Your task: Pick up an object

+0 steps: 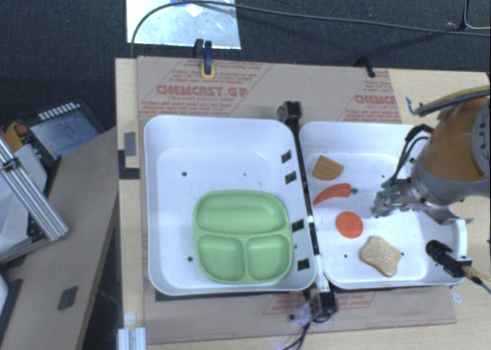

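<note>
Objects in the right bin (360, 137), none lifted.
Gripper (381, 207) hovers beside the red pepper (332, 193); its finger spacing seems unreadable.

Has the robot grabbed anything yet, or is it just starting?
Nothing looks picked up yet. The chip, pepper, red disc and bread all lie on the floor of the right bin. The claw is low inside that bin, right of the pepper, with nothing seen in it. Grabbing and lifting one thing is left.
</note>
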Controlling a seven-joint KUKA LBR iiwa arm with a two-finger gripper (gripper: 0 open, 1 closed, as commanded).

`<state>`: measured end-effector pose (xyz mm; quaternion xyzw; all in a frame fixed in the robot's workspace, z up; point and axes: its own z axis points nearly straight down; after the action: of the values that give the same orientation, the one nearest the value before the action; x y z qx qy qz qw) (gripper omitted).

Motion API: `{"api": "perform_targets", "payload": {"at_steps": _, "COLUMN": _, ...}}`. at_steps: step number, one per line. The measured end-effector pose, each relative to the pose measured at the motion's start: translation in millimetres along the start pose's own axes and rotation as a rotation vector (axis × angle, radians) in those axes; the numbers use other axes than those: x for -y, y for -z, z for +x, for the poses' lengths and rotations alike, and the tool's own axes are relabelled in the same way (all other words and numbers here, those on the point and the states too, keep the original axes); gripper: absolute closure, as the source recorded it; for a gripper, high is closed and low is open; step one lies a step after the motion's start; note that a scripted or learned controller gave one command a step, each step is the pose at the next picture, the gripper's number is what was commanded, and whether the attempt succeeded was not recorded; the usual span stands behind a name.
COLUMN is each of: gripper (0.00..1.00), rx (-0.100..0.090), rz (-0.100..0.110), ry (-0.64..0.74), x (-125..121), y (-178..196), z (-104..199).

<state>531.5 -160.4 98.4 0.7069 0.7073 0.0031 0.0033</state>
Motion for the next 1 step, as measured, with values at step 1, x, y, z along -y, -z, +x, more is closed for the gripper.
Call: {"api": "perform_targets", "payload": {"at_steps": 1, "gripper": 1.00, "rx": 0.001, "rz": 0.004, "ry": 0.003, "x": -0.4, "y": 45.3, "z": 6.4}}
